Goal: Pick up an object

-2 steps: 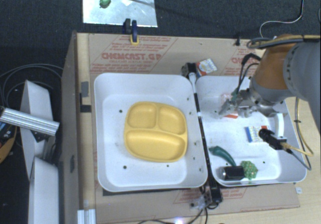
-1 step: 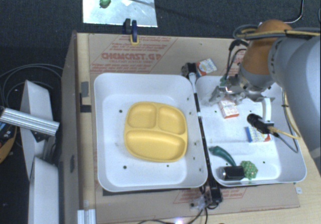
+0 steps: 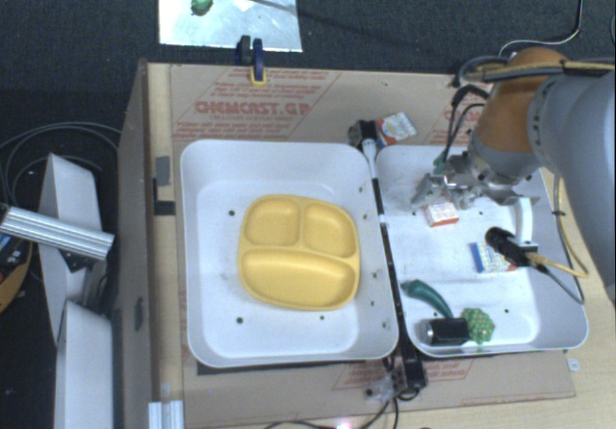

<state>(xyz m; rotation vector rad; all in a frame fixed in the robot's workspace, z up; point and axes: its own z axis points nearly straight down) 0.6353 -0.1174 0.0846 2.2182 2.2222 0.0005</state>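
Note:
My gripper (image 3: 435, 190) hangs low over the back left part of the right bin (image 3: 568, 321). A small orange and white box (image 3: 442, 214) lies just in front of it, close to or touching it. Further in the same bin are a blue and white packet (image 3: 487, 259), a dark green curved piece (image 3: 426, 294), a small black block (image 3: 445, 330) and a green broccoli-like toy (image 3: 478, 324) by the front wall. Nothing is visibly held.
The left bin (image 3: 207, 225) holds a yellow divided plate (image 3: 297, 251). A small white and orange packet (image 3: 396, 126) lies on the bench behind the bins. The grey arm with its orange band (image 3: 510, 119) crosses the right bin's back right.

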